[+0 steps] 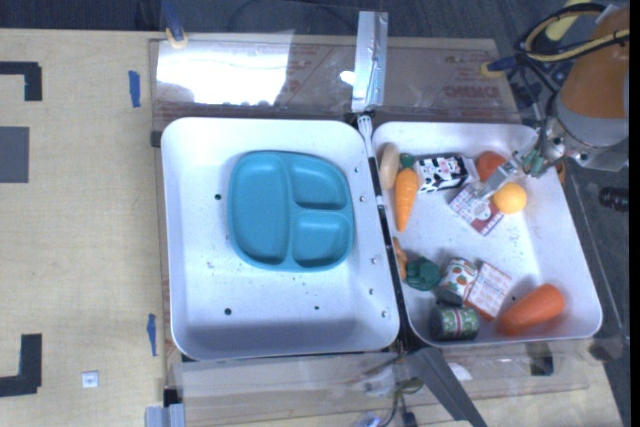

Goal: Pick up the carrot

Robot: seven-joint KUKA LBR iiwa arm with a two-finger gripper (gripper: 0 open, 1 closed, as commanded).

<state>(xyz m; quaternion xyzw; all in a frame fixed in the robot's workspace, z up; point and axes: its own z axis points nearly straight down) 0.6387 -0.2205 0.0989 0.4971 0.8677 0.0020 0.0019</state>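
The carrot [405, 198] is orange with a small green top. It lies upright along the left wall of the right bin [580, 245], close to the divider. My gripper [508, 177] reaches in from the upper right and hangs low over the bin's back right area. It is just above an orange ball [510, 200] and beside a red item [489, 164]. The carrot lies about a hand's width to the left of the gripper, and nothing touches it.
A black-and-white carton [440, 172] lies between carrot and gripper, with a flat packet [474, 210] below it. Nearer the front are a green toy [422, 273], a small box [485, 289], a can [455, 320] and a large orange-red vegetable [532, 308]. The left bin [200, 295] holds a blue divided plate [292, 209].
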